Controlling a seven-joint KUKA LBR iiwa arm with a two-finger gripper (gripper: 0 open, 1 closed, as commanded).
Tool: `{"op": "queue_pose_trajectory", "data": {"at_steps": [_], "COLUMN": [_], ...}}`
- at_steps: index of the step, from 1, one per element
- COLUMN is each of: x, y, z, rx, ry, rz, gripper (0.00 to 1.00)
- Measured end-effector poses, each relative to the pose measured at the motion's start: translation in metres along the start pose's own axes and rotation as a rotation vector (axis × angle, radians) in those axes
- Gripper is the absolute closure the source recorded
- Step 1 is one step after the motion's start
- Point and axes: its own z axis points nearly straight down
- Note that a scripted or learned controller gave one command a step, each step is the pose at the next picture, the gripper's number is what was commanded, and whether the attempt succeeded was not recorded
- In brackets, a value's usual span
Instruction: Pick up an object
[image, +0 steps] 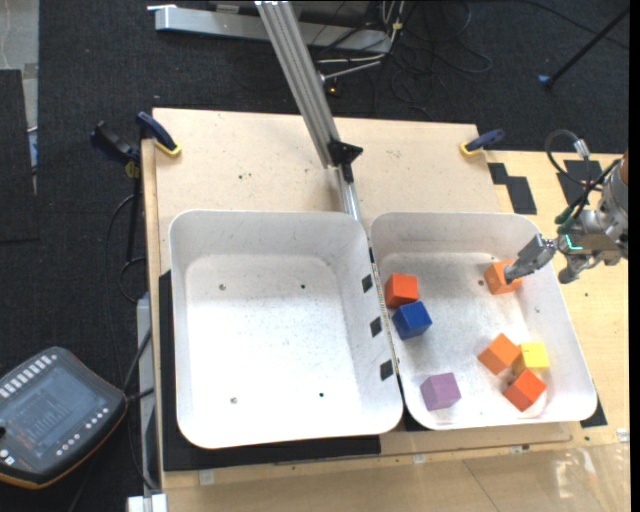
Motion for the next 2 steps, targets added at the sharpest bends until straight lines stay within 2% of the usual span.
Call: {"op": "queue_pose_trajectory", "data": {"at_steps": [1, 2], "x": [0.0, -0.002], "y": [0.0, -0.01], "z": [0.064, 0.114], "rx": [0.007, 0.005], "ry": [0.002, 0.001], "rz": [0.002, 0.002], "gripper": [0.0, 0.0]}}
